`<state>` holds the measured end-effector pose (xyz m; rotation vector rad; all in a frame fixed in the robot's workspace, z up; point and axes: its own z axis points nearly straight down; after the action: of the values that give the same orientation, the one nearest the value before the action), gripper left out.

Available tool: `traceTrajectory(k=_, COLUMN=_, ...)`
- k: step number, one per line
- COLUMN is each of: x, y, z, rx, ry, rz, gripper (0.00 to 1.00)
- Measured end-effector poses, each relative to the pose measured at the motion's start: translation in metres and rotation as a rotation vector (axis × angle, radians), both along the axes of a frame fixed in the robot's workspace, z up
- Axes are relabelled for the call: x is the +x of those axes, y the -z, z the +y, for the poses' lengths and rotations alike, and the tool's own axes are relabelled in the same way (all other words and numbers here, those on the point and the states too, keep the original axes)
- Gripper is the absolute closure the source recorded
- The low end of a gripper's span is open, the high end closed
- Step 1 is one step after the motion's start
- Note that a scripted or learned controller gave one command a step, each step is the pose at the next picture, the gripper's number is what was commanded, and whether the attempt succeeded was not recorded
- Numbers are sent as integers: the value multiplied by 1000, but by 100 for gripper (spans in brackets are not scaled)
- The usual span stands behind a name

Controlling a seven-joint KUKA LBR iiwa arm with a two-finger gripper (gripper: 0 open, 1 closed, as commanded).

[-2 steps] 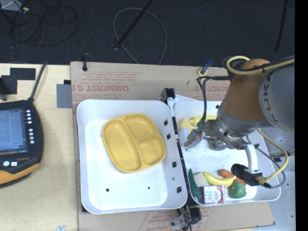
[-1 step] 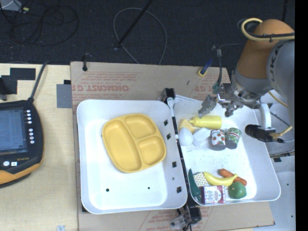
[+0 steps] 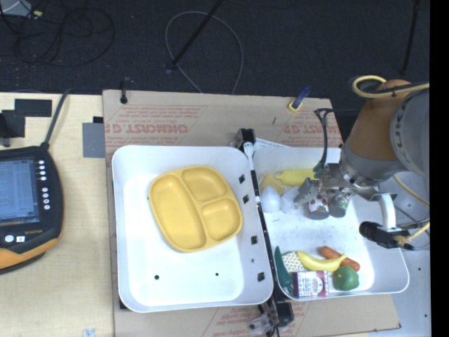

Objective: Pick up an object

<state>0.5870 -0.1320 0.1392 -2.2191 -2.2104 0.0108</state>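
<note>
The left bin [image 3: 140,272] holds a yellow tray [image 3: 196,207] with three compartments, lying slightly askew near the bin's middle. The right bin [image 3: 393,272] holds the smaller things: at its near edge a banana [image 3: 317,261], a green fruit [image 3: 345,278], a carrot [image 3: 337,254] and a small pink carton [image 3: 311,283] lie bunched together, touching or nearly so; farther back, by the divider, sit a yellow object [image 3: 291,177] and a white one [image 3: 271,200]. The arm [image 3: 382,135] reaches in from the right, and its gripper [image 3: 324,196] is low in the right bin, just beside the white and yellow objects. Whether it is clasping anything cannot be told; a reddish patch shows beneath it, too blurred to name.
</note>
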Motion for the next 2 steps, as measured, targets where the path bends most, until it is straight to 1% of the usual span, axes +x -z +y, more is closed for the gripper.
traceTrajectory(k=1, x=37, y=19, z=-29, rx=-6, ry=-4, rz=-25, gripper=0)
traceTrajectory(k=2, x=27, y=31, z=-31, rx=-7, ry=-4, rz=-35, gripper=0)
